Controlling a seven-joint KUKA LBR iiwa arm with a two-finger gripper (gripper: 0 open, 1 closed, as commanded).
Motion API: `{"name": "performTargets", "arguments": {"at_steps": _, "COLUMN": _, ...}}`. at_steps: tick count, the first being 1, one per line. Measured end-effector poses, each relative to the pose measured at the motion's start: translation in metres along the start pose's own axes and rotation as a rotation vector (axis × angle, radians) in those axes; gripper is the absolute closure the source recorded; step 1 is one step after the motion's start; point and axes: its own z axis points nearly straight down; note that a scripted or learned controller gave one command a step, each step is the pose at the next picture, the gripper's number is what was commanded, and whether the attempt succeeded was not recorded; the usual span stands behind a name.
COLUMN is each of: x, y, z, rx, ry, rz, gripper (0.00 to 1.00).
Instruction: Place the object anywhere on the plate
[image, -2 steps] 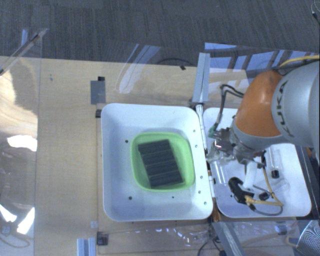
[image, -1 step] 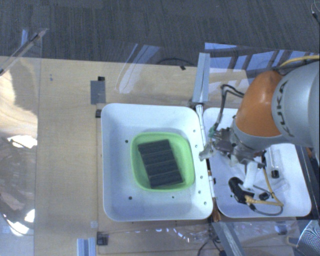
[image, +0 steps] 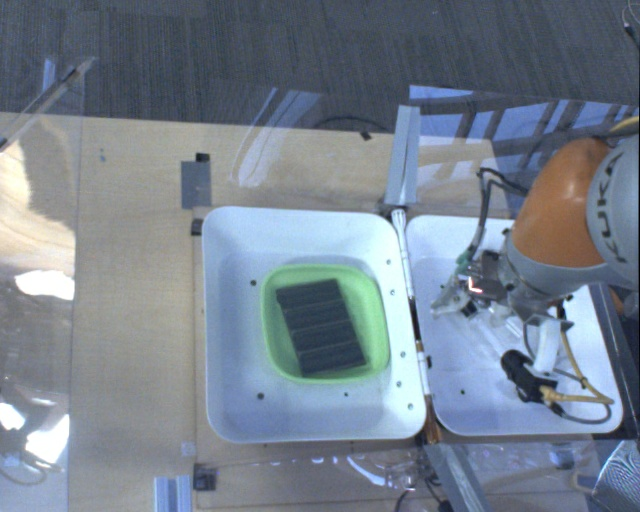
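the dark ridged block (image: 320, 328) lies on the green plate (image: 276, 300), turned a little at a slant. the plate sits in the middle of the left bin (image: 230, 400). the gripper (image: 455, 300) hangs low over the right bin (image: 460, 400), near its left wall, well apart from the plate. i cannot tell how it stands. the grey and orange arm (image: 565, 220) comes in from the right.

Two shallow white bins sat side by side on the wooden bench (image: 110, 330): the left bin (image: 225, 400) and the right bin (image: 435, 245). A grey metal post (image: 403, 158) stood behind their junction, beside dark carpet (image: 250, 45).
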Motion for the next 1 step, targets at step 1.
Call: {"name": "performTargets", "arguments": {"at_steps": 1, "x": -0.061, "y": -0.0089, "z": -0.0609, "rx": -0.002, "ry": -0.001, "rz": 0.083, "gripper": 0.0}}
